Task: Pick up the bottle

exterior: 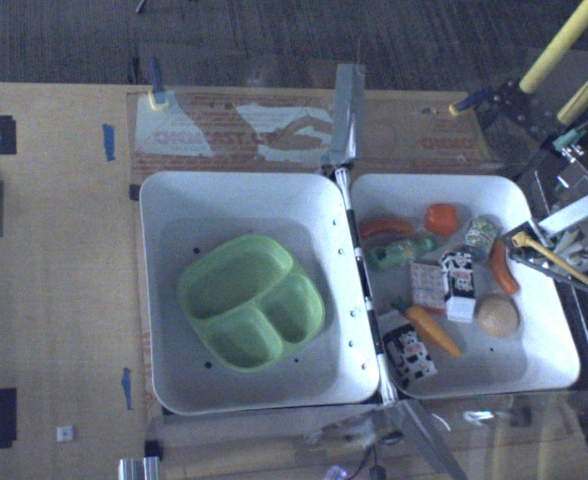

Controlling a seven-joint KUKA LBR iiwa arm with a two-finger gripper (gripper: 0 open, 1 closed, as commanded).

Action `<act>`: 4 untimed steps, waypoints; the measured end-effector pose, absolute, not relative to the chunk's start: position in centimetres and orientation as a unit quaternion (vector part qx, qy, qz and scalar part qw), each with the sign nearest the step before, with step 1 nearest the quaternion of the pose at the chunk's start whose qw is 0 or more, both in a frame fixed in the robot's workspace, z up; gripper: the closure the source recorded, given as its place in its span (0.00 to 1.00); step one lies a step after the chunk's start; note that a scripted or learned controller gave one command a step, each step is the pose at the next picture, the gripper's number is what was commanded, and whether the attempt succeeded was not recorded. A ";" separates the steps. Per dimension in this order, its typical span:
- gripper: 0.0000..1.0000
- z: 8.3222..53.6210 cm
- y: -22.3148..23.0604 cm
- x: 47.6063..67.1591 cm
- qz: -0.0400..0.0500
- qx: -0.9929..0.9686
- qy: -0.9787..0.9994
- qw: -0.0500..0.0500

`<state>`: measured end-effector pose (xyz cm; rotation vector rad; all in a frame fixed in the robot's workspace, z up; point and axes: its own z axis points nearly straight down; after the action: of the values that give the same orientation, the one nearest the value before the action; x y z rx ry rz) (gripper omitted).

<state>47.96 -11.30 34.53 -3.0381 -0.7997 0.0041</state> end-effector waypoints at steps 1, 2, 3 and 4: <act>1.00 25.5 -17.1 48.4 0.002 -0.980 -0.197 0.002; 0.00 25.5 -17.1 48.4 0.002 -0.980 -0.197 0.002; 0.00 29.2 -17.5 48.3 0.001 -0.942 -0.336 0.000; 0.00 14.0 -12.6 47.9 0.001 -0.913 -0.407 0.002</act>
<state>47.85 -12.58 14.02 -2.8665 -1.2780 0.0038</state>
